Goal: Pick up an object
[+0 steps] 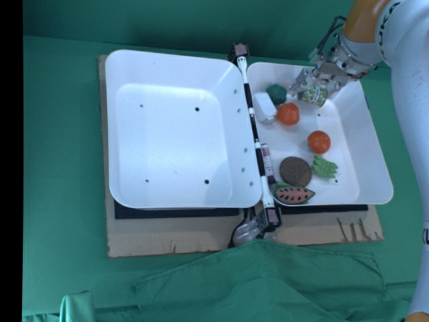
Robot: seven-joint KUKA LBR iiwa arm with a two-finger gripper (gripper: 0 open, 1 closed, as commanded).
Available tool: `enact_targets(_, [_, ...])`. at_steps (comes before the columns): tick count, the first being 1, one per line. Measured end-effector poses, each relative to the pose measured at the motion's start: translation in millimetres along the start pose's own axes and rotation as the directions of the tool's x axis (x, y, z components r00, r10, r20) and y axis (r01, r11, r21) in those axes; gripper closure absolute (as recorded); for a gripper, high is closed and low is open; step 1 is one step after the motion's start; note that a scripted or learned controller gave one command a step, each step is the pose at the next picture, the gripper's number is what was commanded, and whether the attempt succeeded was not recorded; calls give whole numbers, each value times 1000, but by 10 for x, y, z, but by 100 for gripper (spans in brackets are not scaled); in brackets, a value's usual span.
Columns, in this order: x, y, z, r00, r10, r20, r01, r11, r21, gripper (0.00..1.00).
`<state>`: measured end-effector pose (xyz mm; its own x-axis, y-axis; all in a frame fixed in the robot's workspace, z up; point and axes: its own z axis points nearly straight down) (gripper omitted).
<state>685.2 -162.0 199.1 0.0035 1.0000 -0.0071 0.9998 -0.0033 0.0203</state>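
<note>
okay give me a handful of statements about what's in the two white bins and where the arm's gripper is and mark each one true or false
1. Both orange balls lie in the left bin. False: the two orange balls lie in the right bin.
2. The gripper is over the far part of the right bin. True.
3. The watermelon slice lies at the right bin's near edge, beside the brown disc. True.
4. The green pea pod touches the white block. False: the white block lies apart, near the divider, beside the dark green piece.
5. A speckled green object sits at the gripper. True; whether it is gripped cannot be told.
</note>
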Motion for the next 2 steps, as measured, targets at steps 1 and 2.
enact_targets(1, [-46,36,-469,1000,-8,-4,8,1000,11,100])
enact_targets(2, [-52,31,-943,1000,-15,-4,15,1000,10,100])
